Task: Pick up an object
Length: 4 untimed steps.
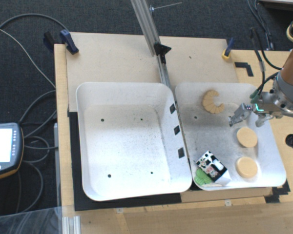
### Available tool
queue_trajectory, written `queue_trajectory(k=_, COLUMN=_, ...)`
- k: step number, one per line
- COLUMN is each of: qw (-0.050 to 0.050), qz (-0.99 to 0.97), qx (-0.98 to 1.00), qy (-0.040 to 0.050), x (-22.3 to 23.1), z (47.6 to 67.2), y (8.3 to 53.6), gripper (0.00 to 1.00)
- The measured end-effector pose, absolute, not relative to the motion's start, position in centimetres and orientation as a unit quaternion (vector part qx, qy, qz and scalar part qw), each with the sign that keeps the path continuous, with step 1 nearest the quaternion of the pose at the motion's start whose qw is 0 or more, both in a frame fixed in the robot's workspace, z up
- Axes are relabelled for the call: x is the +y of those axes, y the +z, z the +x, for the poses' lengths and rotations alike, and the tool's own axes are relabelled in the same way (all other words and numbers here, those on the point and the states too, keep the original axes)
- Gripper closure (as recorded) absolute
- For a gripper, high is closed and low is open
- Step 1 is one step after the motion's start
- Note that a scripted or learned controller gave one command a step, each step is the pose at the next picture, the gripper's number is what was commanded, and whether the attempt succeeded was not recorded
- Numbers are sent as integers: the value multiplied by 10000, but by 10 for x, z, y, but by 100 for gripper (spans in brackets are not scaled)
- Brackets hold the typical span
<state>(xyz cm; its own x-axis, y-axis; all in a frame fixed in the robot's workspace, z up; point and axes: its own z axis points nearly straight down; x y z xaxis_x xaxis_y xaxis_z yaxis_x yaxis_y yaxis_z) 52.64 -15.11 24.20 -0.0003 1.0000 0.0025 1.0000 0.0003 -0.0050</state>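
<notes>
Sitting in the right bin are four small things, and any of them could be picked up. The closest one to the gripper is a round tan disc, which lies flat just below the gripper and near the bin's right side. A second tan disc lies flat a little further toward the front of the bin, close to the first one but not touching it. A curled tan piece shaped like a croissant lies near the back of the right bin, to the left of the gripper. A small packet with black and white patches and a green edge lies at the front of the right bin, in its left corner, and it hangs a bit over the front rim.

The gripper is over the right bin, between the croissant shape and the first disc. Its two fingers are spread apart, with nothing between them. A small green light glows on the gripper body. The grey arm comes in from past the right bin's right side.

The left bin sits right beside the right bin, and their rims meet in the middle. Its floor has dark specks and a few small dots. A slim metal pole slants up from where the two bins meet at the back. Both bins rest on a light wood bench. Far to the left of the right bin, past the bench, a handheld screen with an orange edge lies on the dark floor among grey cables
</notes>
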Motion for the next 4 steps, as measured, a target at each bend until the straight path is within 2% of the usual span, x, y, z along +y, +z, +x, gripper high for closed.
queue_trajectory(k=1, qw=9, qz=-7069, qx=-7073, qy=-2, x=-151, z=527, y=243, gripper=0)
queue_trajectory(k=2, qw=37, qz=-7073, qx=-7069, qy=16, x=-153, z=530, y=181, gripper=0)
queue_trajectory(k=4, qw=35, qz=-7072, qx=-7070, qy=12, x=-159, z=522, y=90, gripper=0)
